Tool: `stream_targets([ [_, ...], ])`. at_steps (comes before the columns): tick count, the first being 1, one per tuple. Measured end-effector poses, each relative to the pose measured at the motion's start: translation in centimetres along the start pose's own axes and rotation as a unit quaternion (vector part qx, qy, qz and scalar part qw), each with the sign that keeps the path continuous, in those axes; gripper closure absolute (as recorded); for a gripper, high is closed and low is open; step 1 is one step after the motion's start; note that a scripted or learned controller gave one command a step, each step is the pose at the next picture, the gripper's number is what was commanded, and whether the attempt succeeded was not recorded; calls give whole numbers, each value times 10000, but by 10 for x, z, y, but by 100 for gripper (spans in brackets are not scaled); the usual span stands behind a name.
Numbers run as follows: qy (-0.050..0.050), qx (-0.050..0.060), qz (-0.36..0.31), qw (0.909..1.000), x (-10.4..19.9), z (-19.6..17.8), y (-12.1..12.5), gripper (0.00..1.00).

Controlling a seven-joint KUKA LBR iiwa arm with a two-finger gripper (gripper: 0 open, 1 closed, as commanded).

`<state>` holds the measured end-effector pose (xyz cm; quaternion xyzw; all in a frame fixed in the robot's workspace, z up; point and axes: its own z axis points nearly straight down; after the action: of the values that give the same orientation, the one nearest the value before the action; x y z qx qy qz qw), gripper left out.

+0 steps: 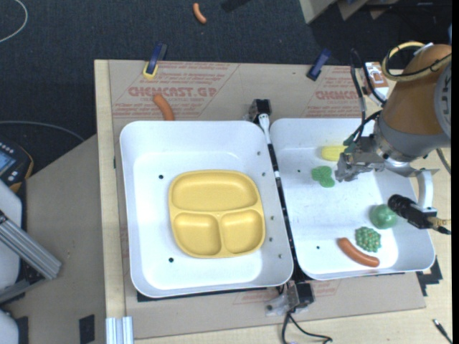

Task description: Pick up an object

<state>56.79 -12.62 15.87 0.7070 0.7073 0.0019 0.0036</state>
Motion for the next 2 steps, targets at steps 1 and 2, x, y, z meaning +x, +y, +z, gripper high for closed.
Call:
stream_targets([
  [1, 0, -9, -5, 10000, 3, -64, 6, 100],
  [2, 5, 21, -1, 10000, 3, -66, 6, 100],
])
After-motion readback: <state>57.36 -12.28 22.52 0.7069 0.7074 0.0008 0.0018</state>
